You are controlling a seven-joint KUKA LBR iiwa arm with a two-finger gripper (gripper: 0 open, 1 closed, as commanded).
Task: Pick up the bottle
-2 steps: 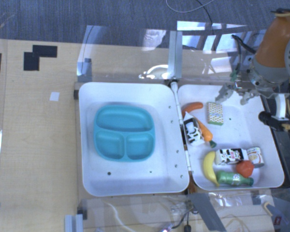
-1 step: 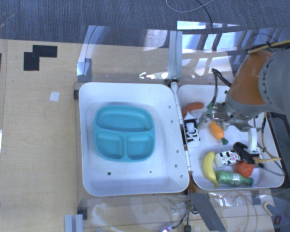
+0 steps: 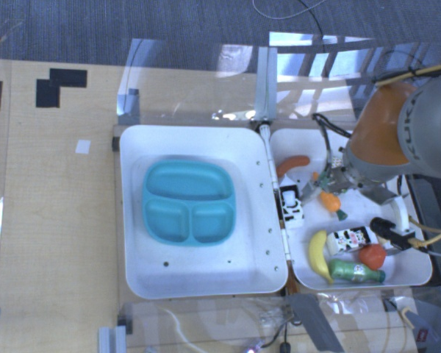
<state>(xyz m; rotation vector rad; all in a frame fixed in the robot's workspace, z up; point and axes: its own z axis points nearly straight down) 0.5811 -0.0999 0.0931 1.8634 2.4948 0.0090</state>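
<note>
Lying green bottle [image 3: 356, 272], labelled

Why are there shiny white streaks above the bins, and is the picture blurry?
In the camera view, the streaks are glare on the clear panel behind the bins; the green bottle and the blue tray look fairly sharp, with soft shadows, while the arm near the lens looks slightly soft.

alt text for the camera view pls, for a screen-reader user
Overhead view of two white bins: the grey-and-orange arm reaches into the right bin with its gripper above a toy carrot. The green bottle lies on its side near the front, beside a banana and tomato. The left bin holds a blue divided tray.
</note>
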